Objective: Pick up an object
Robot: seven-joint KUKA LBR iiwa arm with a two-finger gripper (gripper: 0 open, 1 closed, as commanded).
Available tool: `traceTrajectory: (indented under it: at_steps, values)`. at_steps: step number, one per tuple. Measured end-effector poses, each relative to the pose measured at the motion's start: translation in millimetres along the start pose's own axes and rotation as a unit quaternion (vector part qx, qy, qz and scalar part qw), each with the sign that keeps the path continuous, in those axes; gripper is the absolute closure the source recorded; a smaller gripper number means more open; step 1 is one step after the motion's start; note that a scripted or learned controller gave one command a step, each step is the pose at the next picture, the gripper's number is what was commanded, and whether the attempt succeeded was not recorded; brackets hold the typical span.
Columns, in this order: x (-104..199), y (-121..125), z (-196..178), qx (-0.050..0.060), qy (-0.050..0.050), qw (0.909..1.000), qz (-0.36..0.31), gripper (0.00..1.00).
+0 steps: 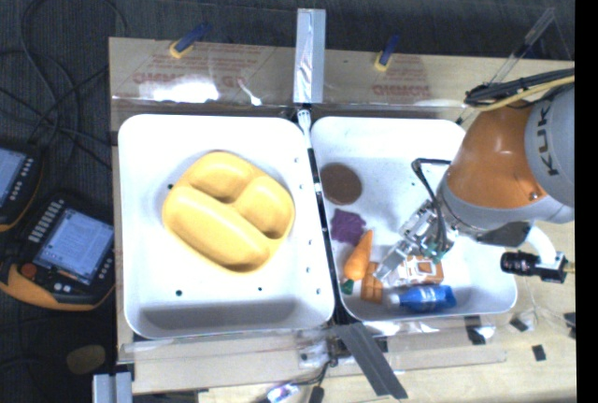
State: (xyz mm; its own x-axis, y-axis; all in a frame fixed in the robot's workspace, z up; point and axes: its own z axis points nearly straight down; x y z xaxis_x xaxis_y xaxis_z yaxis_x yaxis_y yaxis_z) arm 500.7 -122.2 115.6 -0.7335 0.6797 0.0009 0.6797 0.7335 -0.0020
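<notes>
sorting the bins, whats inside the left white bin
One large yellow, lumpy rounded object fills the middle of the left white bin. Bare white floor shows around it. Anything beneath the yellow object is covered and cannot be seen.

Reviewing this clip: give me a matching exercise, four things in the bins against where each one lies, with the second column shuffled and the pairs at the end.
Things:
1. yellow lump
2. brown disc
3. blue bottle
4. purple piece

Places:
A. right bin, near its front wall, lying on its side
B. left bin, around its middle
C. right bin, just behind the carrot
D. right bin, far left part, close to the divider

Pairs: 1-B, 2-D, 3-A, 4-C
</notes>
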Motion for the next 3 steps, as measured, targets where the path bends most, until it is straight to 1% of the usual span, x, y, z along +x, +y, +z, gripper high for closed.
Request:
traceTrajectory:
  at_steps: [1, 2, 3]
  values:
    - [8, 9, 24, -0.002, -0.006, 1.0, 0.001, 0.0]
    - [6, 13, 11, -0.006, -0.01, 0.9999, 0.001, 1.0]
    - [-51, -33, -81, 0.0, -0.002, 0.9996, -0.029, 1.0]
